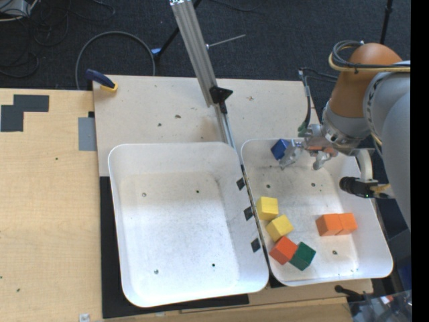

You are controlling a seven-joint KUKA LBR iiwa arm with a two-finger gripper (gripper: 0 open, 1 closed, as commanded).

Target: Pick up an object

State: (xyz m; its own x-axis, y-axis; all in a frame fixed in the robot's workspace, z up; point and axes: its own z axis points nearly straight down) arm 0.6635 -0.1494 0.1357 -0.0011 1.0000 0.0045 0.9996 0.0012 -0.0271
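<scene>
Dark carpeted floor (268, 19) strewn with black cables (114, 52) behind a pale workbench (161, 109); a light wooden panel (43, 200) lies at left; an aluminium post (194, 45) rises aslant from the bench

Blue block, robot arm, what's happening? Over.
Gripper low over right white bin, at its far end. Small blue block beside fingers, grasp unconfirmed. Other blocks lie nearer the camera, apart.

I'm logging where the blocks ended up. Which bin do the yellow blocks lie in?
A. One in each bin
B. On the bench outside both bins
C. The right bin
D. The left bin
C: both yellow blocks lie against the left wall of the right bin, next to the red block and green block.
</scene>
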